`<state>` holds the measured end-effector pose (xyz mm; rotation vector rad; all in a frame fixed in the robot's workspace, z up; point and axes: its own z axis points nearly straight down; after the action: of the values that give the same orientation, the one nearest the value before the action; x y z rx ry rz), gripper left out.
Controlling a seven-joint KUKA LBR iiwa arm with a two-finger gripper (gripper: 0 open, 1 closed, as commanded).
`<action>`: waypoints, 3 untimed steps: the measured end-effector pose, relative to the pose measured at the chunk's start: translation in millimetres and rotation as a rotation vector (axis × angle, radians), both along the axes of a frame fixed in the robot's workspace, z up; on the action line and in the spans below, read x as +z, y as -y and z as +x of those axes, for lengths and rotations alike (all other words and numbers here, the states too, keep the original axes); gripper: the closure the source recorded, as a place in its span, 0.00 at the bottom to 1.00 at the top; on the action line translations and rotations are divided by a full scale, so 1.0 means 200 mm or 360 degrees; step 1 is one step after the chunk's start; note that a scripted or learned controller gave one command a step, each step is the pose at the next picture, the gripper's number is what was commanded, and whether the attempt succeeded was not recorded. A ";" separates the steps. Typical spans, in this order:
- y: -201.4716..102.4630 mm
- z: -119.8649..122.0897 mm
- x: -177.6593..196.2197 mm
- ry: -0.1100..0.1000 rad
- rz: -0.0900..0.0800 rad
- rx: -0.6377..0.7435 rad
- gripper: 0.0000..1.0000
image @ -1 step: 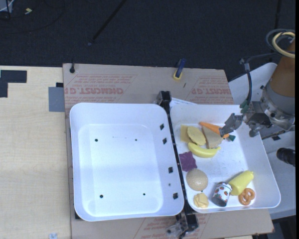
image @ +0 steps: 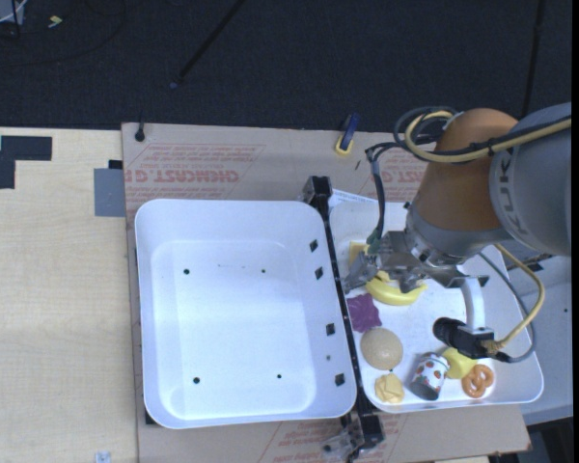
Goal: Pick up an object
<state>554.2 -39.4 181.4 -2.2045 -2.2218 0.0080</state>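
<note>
Robotics lab: arm (image: pixel 502 177) over 2 white bins (image: pixel 154 258), loose cables (image: pixel 10 8).

Glossy smooth white plastic bins (image: pixel 164 258), matt printed cardboard sheet (image: pixel 222 162) beneath, pale wood-grain bench (image: pixel 48 297).

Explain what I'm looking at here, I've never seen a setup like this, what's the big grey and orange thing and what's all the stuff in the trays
The big grey and orange thing is a robot arm, reaching in from the right. One camera looks down on the bench at a slant. On the bench sit two shallow white bins side by side: the left bin and the right bin.

The right bin holds small toy-like items: a yellow banana, a purple piece, a beige egg-shaped ball, a small yellow lump, a pretzel and a few more.

The arm's grasping part, its end effector, is down over the right bin just above the banana. I cannot tell from here whether it has hold of anything.
</note>
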 end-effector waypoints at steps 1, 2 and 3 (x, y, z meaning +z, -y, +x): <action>-0.40 -0.05 0.23 0.0016 -0.0005 -0.0002 0.00; -0.38 -0.05 0.26 0.0008 -0.0006 -0.0011 1.00; -0.33 -0.36 0.01 -0.0003 -0.0007 -0.0016 1.00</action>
<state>482.9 27.4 184.1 -2.2168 -2.2123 0.0146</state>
